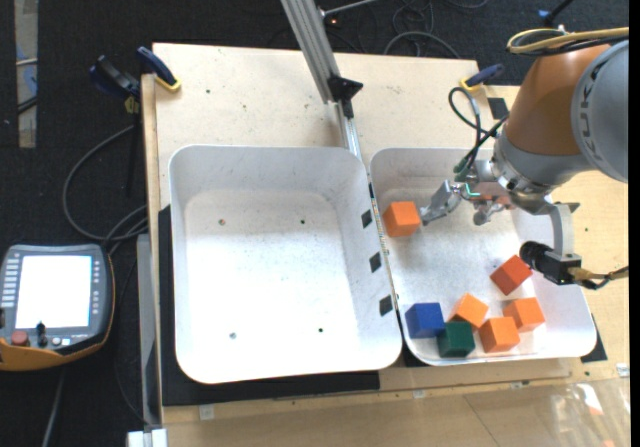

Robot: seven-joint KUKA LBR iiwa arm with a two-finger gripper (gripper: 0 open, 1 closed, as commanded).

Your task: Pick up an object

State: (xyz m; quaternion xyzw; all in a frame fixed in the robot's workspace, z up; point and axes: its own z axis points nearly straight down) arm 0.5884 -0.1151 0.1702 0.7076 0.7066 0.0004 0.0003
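1. Dark floor and tangled cables are surrounding a pale wooden table (250, 85), which is carrying two shallow white bins side by side: the left bin (200, 235) and the right bin (570, 330).

2. Reaching in from the right, the grey arm (560, 125) with its orange band is bending down over the right bin, and the claw (440, 203) is hanging low in that bin's upper half, its tip pointing toward the divide between the bins.

3. Whether the claw is spread or pressed together I cannot tell from this slant; nothing is visibly sitting between its tips.

4. Just beside the claw's tip, on the side toward the left bin, an orange cube (403, 218) is sitting against the bin's inner wall. It looks to be touching or nearly touching the tip, though I cannot say which. It is a cube, so no long axis is mattering here.

5. By my judgement this cube is the likely target, being much the nearest thing; the claw would need to shift slightly toward the divide and settle over it.

6. Further out, well apart from the claw, other blocks are crowding the bin's near end: a red block (511, 274), three orange blocks (499, 318), a blue cube (425, 319) and a green cube (457, 339).
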